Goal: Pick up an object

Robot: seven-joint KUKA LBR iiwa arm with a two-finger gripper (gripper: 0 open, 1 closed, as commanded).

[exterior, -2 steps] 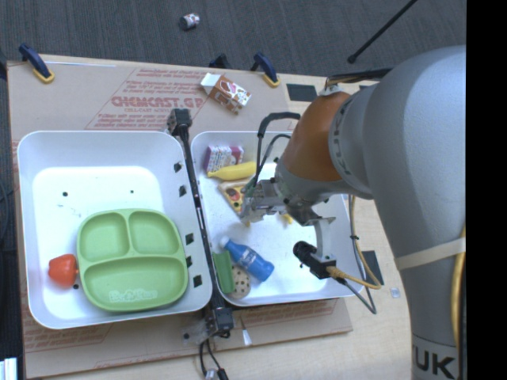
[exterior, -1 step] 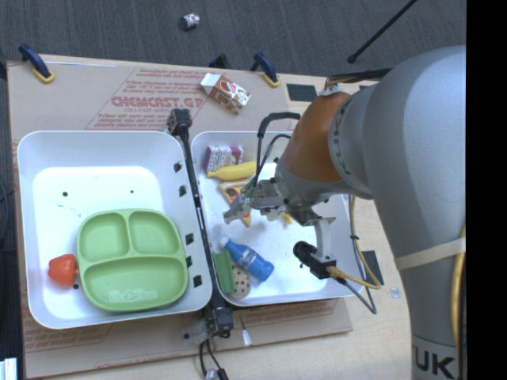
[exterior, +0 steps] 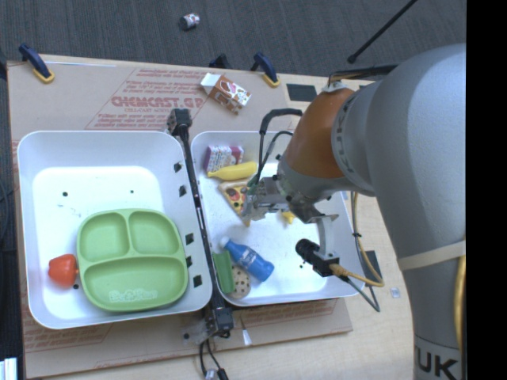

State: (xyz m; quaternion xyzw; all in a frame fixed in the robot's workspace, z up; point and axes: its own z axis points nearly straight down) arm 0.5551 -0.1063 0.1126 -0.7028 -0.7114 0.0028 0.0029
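Observation:
My gripper (exterior: 252,207) hangs low in the right bin (exterior: 341,283), under the grey arm with its orange band. It sits just right of a toy pizza slice (exterior: 233,197), touching or nearly touching it. A yellow banana (exterior: 232,170) lies just behind, beside a pink box (exterior: 220,157). Toward the front of this bin lies a blue bottle (exterior: 249,260), with a cookie (exterior: 240,286) and a green item (exterior: 223,275) next to it. A small yellow piece (exterior: 287,215) peeks out beneath the wrist.
The left bin (exterior: 40,157) holds a green divided plate (exterior: 131,258) and a red tomato-like toy (exterior: 62,269). A small carton (exterior: 227,92) lies on the cardboard behind the bins. Blue clamps (exterior: 265,67) grip the board's back edge.

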